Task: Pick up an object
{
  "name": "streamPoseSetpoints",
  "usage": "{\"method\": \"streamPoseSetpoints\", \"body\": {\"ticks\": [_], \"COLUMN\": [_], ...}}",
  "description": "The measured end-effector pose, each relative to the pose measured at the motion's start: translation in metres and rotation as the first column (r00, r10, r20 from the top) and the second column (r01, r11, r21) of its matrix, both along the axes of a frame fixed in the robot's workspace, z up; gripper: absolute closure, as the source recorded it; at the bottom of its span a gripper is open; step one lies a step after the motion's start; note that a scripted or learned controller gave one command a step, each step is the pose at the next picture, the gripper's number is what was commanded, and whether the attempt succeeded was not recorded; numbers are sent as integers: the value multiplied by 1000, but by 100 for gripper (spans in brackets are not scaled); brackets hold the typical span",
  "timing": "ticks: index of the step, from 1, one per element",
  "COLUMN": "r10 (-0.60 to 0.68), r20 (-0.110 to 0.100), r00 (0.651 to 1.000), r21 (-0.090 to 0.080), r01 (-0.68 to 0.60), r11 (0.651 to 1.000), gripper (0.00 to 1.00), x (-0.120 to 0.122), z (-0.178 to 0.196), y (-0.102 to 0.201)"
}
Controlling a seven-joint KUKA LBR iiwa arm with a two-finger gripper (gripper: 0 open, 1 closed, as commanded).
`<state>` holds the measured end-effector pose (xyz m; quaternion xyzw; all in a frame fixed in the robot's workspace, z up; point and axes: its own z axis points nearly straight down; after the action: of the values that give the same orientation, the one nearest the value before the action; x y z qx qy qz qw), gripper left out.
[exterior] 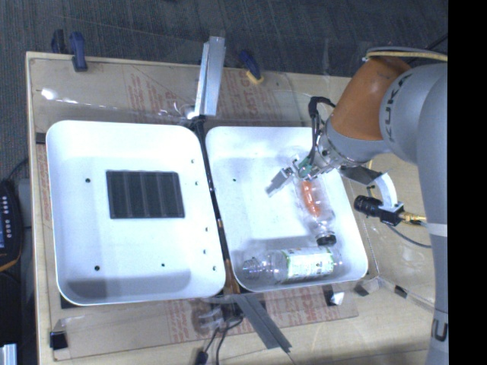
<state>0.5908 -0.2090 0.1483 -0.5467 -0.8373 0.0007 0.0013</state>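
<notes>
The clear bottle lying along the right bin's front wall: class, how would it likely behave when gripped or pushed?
The clear bottle lies on its side, so it would probably roll if nudged. Its glossy plastic looks slippery, and it seems light and likely to dent.

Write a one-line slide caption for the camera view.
Arm's gripper reaches into the right bin above an orange-filled bottle; a second bottle lies along its near wall.
</notes>
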Motion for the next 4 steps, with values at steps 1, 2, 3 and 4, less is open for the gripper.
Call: {"method": "streamPoseSetpoints", "body": {"ticks": [1,2,3,4], "r10": [-19,-51,-31,3], "r20": [1,3,4,5], "r00": [1000,999,1000,1000], "r21": [0,-1,-2,-2], "r01": [19,51,31,-3], "r11": [1000,999,1000,1000], "gripper": [0,0,0,0], "x": [-14,-4,-9,2], "z": [24,14,26,23], "y": [-1,-2,-1,-1]}}
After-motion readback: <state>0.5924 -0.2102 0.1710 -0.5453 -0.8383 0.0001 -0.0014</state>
